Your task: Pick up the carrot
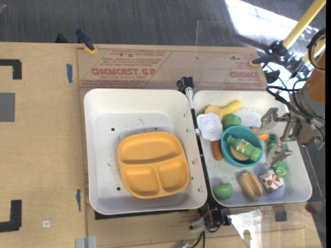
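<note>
The carrot (264, 136) shows as a small orange piece in the right bin (305, 190), just right of a teal bowl (230, 144); most of it is hidden. My gripper (273, 135) hangs over the bin's right side. It is open, with one finger (270, 117) above the carrot and the other below. The carrot lies near the gap between the fingertips, at their left ends. No finger visibly presses on it.
The right bin is crowded: a green bottle (247, 150) in the bowl, a banana (225, 109), a white cup (209, 126), a green apple (223, 190), a hot dog bun (250, 185) and a red-and-white box (271, 181). A yellow divided plate (153, 163) lies in the left bin (98, 138).
</note>
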You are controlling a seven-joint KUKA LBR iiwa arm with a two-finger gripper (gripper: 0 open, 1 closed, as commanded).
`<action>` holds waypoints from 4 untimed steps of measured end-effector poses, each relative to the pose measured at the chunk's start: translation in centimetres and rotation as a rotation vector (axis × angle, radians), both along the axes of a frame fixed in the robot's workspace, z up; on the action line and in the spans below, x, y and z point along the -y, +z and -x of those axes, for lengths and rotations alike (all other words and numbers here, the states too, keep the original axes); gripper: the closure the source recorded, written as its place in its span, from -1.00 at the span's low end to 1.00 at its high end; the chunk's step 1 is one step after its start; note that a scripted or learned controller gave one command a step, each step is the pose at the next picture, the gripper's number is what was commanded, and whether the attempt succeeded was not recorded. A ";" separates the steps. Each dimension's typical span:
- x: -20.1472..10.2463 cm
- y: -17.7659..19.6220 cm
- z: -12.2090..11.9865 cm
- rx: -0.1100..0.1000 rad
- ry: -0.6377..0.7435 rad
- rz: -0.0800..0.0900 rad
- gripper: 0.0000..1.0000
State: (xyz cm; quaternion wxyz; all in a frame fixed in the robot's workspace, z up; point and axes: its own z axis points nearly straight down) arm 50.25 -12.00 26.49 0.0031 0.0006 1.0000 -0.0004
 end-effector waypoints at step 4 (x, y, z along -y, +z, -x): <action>5.9 -17.4 -10.1 0.012 -0.286 0.025 -1.00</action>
